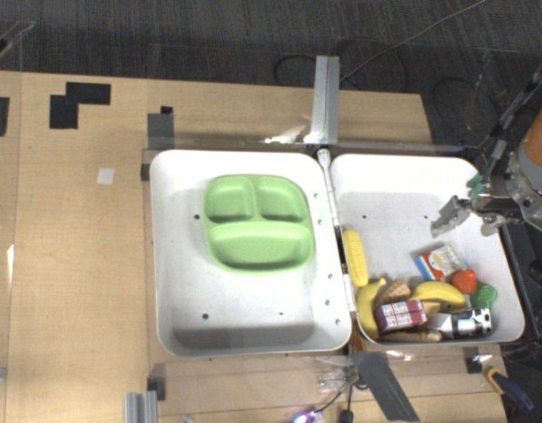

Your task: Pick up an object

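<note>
Bananas (434,293), a corn cob (354,256), a small box (401,315) and other toy food crowd the right bin's (385,188) near edge. Farther back, the gripper (469,214) hovers by its right edge, fingers spread, holding nothing. A green plate (256,220) fills the left bin (178,263).

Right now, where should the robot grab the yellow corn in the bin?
Probably grip the corn across its narrow middle, coming straight down. It lies lengthwise beside the right bin's left wall, and its upper half sits apart from the toy pile, so fingers would have room there.
</note>
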`<state>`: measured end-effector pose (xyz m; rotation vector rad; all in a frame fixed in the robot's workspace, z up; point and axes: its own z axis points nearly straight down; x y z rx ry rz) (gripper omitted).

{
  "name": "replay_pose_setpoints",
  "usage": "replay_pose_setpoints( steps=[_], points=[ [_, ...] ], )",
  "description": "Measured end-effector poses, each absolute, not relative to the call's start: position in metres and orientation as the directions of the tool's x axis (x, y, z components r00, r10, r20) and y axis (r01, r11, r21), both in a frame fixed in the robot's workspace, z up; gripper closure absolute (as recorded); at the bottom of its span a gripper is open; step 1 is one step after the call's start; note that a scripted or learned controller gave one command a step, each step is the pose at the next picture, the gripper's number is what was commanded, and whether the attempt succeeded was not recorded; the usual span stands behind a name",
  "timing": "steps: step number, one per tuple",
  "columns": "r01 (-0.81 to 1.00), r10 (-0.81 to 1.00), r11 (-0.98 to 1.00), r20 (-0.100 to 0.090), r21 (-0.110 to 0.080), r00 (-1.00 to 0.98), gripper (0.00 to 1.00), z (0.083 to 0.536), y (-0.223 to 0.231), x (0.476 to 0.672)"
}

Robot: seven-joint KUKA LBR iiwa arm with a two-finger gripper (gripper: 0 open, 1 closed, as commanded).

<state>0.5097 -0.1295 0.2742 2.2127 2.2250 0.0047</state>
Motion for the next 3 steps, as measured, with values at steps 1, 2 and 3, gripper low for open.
replay_pose_setpoints(
  steps=[1,2,3],
  points=[
    [0.998,0.998,-0.067,0.0,0.003,0.067,0.0,0.117,-0.143,0.525],
    [0.976,0.977,-0.213,0.0,0.036,0.213,0.0,0.096,-0.147,0.514],
    [0.998,0.999,0.043,-0.018,0.038,-0.042,0.0,0.097,-0.139,0.501]
  ],
)
